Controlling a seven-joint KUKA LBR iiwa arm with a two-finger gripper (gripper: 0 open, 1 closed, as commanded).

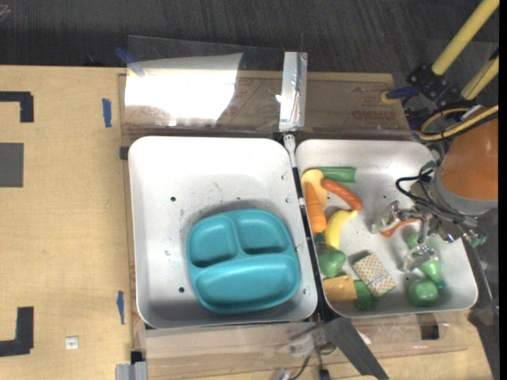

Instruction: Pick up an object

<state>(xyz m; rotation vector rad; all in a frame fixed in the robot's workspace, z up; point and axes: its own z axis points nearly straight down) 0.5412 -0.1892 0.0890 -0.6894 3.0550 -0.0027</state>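
The right bin (372,153) holds several toy foods: an orange carrot (315,204), a red-orange pepper (342,193), a green pod (337,172), a yellow banana (339,226), a green vegetable (331,260), a speckled cracker (373,275) and a yellow-brown block (339,290). My gripper (418,245) hangs low over the right half of this bin, under the orange band of the arm (471,172). A small red-orange piece (394,228) lies just left of it. Two green pieces (432,272) (422,292) lie just below it. Nothing is visibly held.
The left bin (158,172) holds a teal divided plate (242,260). A clear plastic sheet (190,93) and a metal strip (292,89) lie behind the bins. Cables (412,184) trail near the arm, and yellow bars (471,26) stand at the top right.
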